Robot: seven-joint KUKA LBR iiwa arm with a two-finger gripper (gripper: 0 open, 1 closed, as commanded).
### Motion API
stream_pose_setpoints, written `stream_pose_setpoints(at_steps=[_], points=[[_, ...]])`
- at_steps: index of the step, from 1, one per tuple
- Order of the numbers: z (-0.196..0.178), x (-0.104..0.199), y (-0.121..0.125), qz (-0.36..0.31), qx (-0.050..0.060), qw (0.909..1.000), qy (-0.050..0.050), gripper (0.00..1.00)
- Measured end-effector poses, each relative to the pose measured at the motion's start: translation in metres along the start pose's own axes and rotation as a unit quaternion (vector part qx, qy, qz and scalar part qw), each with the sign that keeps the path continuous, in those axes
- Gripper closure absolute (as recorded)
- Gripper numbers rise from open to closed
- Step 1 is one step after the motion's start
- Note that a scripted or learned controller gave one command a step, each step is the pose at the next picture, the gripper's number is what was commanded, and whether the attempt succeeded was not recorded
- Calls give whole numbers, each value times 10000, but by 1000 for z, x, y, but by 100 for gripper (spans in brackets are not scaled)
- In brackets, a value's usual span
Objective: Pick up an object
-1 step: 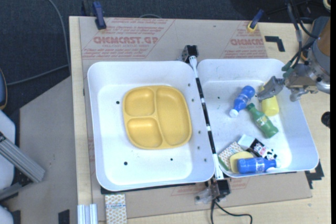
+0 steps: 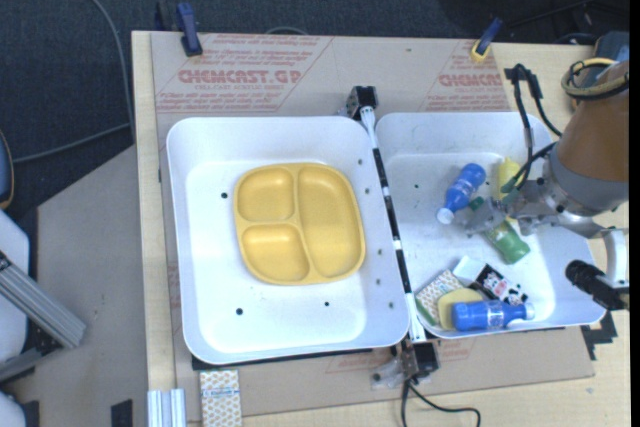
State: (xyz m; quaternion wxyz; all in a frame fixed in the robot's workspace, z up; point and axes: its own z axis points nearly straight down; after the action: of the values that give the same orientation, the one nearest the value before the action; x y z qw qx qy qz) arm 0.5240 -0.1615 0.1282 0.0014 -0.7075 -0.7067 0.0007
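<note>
The right bin holds several objects. A small blue bottle lies tilted near its middle, with a yellow item to its right. A green object lies just below my gripper, which hangs low over the bin's right half between the blue bottle and the green object. The wrist and the orange band cover the bin's right side. Near the front edge lie a second blue bottle, a yellow sponge-like piece and a black-and-white item.
The left bin holds a yellow divided plate at its middle. A black divider runs between the bins. A patterned packet leans in the right bin's front left corner. Black cables hang by the arm.
</note>
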Motion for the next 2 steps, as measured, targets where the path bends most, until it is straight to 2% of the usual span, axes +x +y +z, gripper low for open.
stream_pose_setpoints(at_steps=[1,2], points=[[44,11,4,-5,-3,10000,2,0],[34,12,5,0,-15,10000,-1,100]])
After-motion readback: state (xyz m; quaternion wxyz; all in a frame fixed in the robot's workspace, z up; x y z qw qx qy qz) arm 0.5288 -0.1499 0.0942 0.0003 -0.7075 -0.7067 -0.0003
